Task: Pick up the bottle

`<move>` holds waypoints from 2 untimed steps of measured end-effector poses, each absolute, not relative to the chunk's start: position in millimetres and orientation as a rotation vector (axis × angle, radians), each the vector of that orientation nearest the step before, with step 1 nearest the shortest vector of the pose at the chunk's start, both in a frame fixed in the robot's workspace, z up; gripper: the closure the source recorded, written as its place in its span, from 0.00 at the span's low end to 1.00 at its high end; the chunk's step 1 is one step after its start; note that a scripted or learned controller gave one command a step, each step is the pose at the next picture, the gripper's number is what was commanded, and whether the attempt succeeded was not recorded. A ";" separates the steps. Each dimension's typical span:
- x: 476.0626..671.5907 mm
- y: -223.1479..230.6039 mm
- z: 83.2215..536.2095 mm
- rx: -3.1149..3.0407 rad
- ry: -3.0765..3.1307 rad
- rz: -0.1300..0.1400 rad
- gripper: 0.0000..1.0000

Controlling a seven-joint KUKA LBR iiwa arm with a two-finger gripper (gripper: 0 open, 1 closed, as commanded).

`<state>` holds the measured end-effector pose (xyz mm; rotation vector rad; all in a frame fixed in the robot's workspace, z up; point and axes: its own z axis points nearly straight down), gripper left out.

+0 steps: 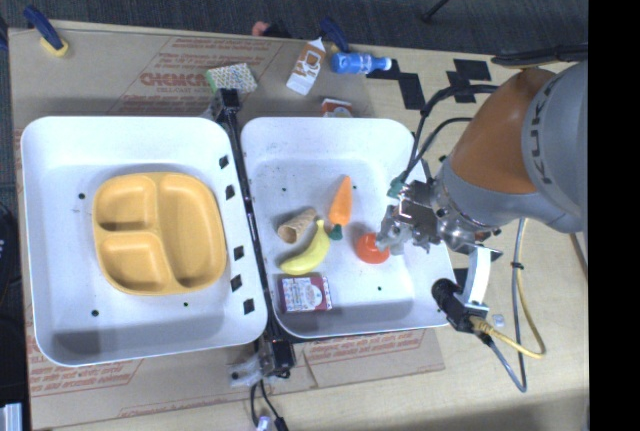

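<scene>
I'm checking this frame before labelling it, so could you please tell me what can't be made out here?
- Gripper, camera view: the wrist hardware covers the fingers, so whether they are open or shut is unclear.
- Red object: partly under the gripper; its shape is unclear.
- Blue bottle outside the bins: too small to read its label.
- Small box in the right bin: print is blurred.

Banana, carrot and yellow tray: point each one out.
banana (306, 256), camera view, middle of its curved yellow body.
carrot (341, 202), camera view, middle of its orange length.
yellow tray (160, 230), camera view, ridge between its compartments.
</scene>
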<state>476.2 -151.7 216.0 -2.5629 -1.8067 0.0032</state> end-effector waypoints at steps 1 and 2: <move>476.0 -199.2 204.0 -2.719 -1.569 0.003 1.00; 476.3 -178.8 199.1 -2.999 -0.925 0.003 1.00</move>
